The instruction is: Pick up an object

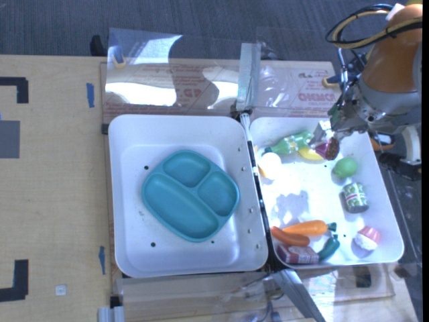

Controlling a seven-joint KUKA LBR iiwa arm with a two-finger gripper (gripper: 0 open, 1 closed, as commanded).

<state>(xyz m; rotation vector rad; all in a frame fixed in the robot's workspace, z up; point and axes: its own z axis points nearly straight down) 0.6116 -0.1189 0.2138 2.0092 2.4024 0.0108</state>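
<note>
You see the jaws point(330, 134), state untellable, low over the purple toy point(330, 149) upper right: next, grip and lift.

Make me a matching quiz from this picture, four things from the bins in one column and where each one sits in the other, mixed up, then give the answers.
Things:
1. teal plate
2. carrot
3. green ball
4. can

Places:
A. near the right bin's front edge, lying on its side
B. just in front of the green ball
C. in the left bin
D. right bin, towards the back, near the hand

Pairs: 1-C, 2-A, 3-D, 4-B
</note>
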